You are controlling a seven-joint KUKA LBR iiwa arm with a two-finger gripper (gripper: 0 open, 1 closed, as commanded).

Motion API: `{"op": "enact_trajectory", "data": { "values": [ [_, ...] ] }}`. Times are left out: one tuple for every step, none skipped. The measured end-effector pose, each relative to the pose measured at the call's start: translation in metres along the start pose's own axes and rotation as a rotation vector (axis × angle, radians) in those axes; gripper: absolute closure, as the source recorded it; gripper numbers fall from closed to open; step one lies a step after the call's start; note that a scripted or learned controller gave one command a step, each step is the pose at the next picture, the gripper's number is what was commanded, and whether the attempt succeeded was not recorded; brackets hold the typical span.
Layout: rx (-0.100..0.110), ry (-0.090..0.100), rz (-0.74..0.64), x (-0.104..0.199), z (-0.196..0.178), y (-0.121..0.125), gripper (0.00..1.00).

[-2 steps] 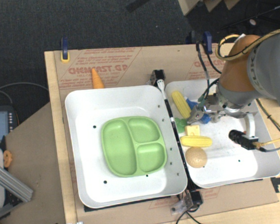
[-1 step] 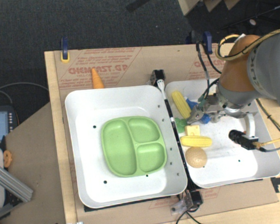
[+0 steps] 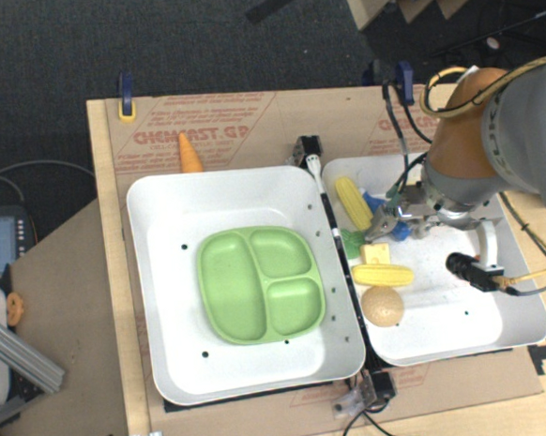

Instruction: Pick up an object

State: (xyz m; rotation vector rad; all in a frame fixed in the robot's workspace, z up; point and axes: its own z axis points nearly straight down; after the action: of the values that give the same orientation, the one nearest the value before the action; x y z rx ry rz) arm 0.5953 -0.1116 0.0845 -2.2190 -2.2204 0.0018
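The right bin (image 3: 470, 333) holds several toy foods along its left side. A yellow corn cob (image 3: 352, 201) lies at the top, with a blue piece (image 3: 377, 204) beside it and a green piece (image 3: 351, 245) below. A small yellow block (image 3: 376, 253), a second yellow cob (image 3: 383, 274) and a tan round piece (image 3: 383, 305) follow toward the front. My gripper (image 3: 393, 222) is low in this bin, just right of the corn cob and above the yellow block, close to the blue piece. The grey wrist hides its tips.
The left bin (image 3: 160, 212) holds a green divided plate (image 3: 259, 284). An orange carrot (image 3: 189, 154) lies on the bench behind that bin. A black cable piece (image 3: 470, 272) hangs from the arm over the right bin's middle.
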Motion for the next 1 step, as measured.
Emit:
{"op": "enact_trajectory", "data": {
  "values": [
    [0.000, 0.000, 0.000, 0.0000, 0.0000, 0.0000, 0.00]
  ]
}}
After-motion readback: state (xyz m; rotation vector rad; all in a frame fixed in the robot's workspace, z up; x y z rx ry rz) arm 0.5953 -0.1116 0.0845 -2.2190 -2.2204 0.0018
